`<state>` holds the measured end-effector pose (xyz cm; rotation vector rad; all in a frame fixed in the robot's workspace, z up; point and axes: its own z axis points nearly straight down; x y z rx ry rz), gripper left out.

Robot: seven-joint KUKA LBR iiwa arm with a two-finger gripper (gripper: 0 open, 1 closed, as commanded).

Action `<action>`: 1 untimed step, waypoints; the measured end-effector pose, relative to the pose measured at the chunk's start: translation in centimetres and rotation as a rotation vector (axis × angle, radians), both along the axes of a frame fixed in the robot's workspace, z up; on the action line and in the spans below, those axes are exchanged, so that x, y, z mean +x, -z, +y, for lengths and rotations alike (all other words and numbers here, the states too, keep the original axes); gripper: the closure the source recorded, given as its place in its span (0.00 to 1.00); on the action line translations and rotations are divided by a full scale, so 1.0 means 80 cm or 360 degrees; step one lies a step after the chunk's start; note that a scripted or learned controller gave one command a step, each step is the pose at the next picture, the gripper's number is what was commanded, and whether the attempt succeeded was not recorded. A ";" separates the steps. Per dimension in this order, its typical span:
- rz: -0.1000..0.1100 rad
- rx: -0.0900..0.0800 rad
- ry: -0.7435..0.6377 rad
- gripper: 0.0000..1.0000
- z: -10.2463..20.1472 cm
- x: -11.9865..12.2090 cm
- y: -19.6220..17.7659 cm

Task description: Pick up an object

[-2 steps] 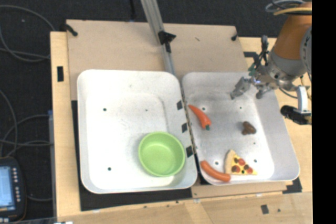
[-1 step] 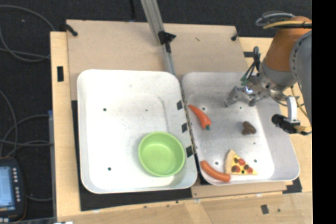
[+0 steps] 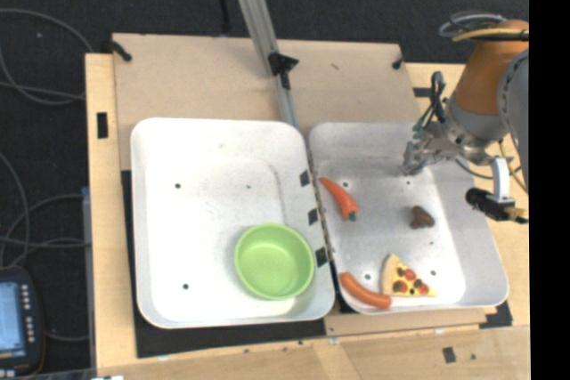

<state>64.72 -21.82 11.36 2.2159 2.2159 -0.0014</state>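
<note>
The right bin (image 3: 374,147) holds a carrot (image 3: 339,197) near its left wall, a small brown lump (image 3: 421,216) in the middle, a pizza slice (image 3: 405,278) at the front and a sausage (image 3: 364,290) along the front rim. A green bowl (image 3: 273,260) rests in the left bin (image 3: 196,165) near its front right corner. My gripper (image 3: 415,157) hangs over the back right part of the right bin, behind the brown lump and apart from it. Nothing shows between its fingers.
A slanted aluminium post (image 3: 254,9) rises from behind the bins, meeting the bench near the gap between them. Black cables lie on the dark floor at left. The bench's wooden rim (image 3: 267,58) surrounds both bins.
</note>
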 end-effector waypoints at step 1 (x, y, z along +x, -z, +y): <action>-0.0006 0.0008 0.0003 1.00 -0.001 -0.001 -0.082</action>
